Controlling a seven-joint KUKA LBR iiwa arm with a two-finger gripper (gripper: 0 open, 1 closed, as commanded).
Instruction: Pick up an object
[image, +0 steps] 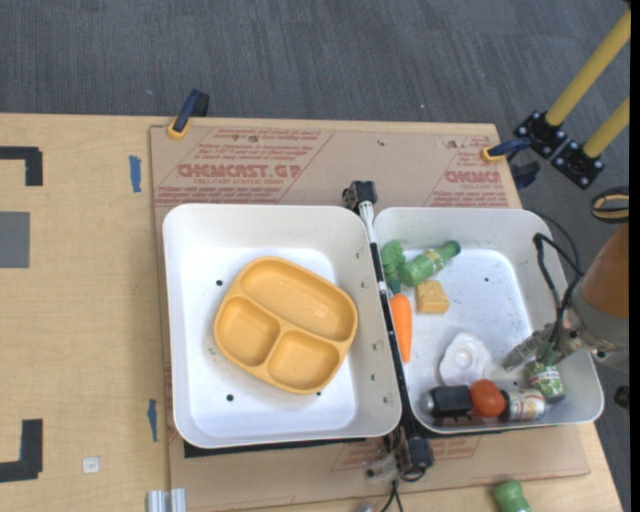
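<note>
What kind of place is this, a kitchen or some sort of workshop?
Probably a robotics lab bench: two white bins clamped onto cardboard, toy food such as a carrot, and a robot gripper reaching in.

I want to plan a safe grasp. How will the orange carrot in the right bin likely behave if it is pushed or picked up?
The long tapered orange carrot looks rounded, so it would probably roll sideways if pushed. It looks like smooth plastic, so it may be stiff, light and rather slippery. It lies against the left wall of the right white bin, which may leave little room for one finger.
</note>
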